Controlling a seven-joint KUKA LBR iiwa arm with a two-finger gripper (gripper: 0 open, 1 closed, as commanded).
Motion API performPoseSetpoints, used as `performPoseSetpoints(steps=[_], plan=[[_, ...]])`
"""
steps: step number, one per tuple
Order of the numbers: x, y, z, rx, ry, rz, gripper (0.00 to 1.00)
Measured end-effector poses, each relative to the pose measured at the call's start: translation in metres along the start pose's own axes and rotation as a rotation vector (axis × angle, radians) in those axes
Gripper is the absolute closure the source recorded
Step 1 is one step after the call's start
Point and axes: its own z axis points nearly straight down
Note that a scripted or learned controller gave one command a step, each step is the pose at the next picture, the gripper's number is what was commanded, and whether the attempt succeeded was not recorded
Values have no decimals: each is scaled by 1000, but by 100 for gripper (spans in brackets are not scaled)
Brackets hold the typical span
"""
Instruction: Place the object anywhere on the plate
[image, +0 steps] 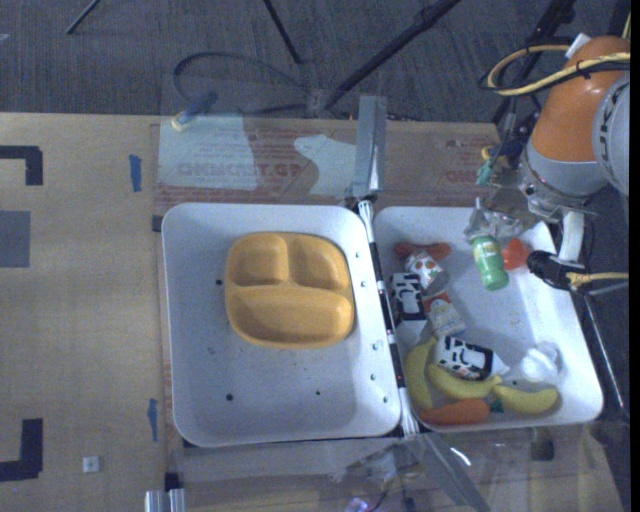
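On the tabletop (80, 330), the yellow plate (290, 290) sits in the left bin (190, 400) while the pincer (487, 232) above the right bin (570, 340) clenches a green bottle (489, 263), which, gripped near its top, might swing loose in transit.

- Plate (290, 290): yellow-orange, rounded rectangle, three compartments, two small ones along the far side and one long one along the near side. Lies flat, right way up, in the left bin (200, 400), toward its far half. All three compartments bare.
- Bottle (489, 262): small, green, pale cap end pointing up toward the hand (487, 228). Sits just under the fingertips, roughly upright with a slight tilt, over the far part of the right bin (575, 345). Looks lifted off the bin floor; whether the fingers truly clamp it cannot be resolved.
- Bottle and plate well apart, in separate bins.
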Motion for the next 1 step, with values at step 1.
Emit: performPoseSetpoints(steps=[1], plan=[[74, 14, 5, -6, 1, -357, 100]])
